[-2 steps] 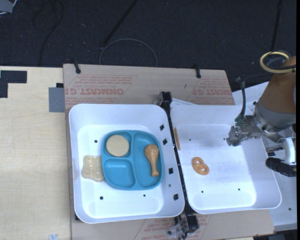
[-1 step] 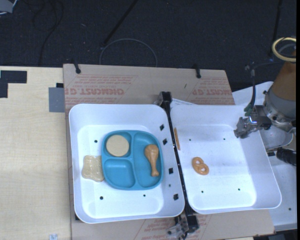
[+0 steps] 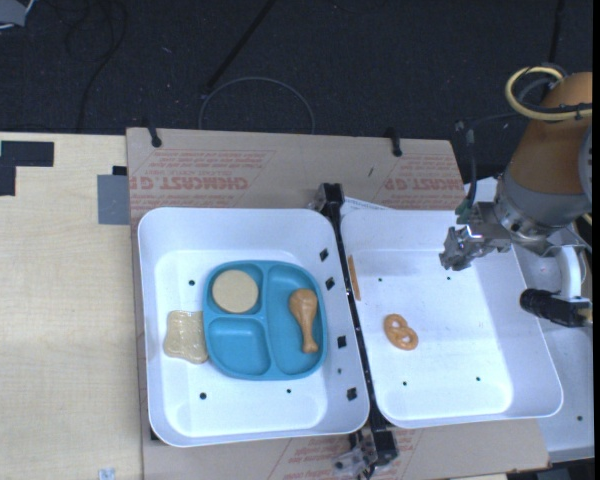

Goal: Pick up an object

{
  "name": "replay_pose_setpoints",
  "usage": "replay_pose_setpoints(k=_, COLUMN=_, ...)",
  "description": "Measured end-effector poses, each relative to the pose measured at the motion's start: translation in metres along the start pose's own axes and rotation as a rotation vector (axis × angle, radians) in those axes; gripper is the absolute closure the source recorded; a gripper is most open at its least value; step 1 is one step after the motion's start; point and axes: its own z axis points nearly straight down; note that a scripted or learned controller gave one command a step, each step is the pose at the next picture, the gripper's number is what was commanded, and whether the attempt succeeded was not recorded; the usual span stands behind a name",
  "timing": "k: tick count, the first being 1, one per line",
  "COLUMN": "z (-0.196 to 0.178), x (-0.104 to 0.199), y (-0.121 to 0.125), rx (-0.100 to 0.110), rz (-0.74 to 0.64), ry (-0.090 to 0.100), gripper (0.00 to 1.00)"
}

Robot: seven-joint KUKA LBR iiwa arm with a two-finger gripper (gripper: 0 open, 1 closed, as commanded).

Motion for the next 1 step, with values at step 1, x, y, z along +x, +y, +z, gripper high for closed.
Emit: replay_pose_setpoints(k=1, z=-0.0111, x=0.0537, y=0.0106, rx=0.0, rz=0.0, ry=0.0, gripper=1.0)
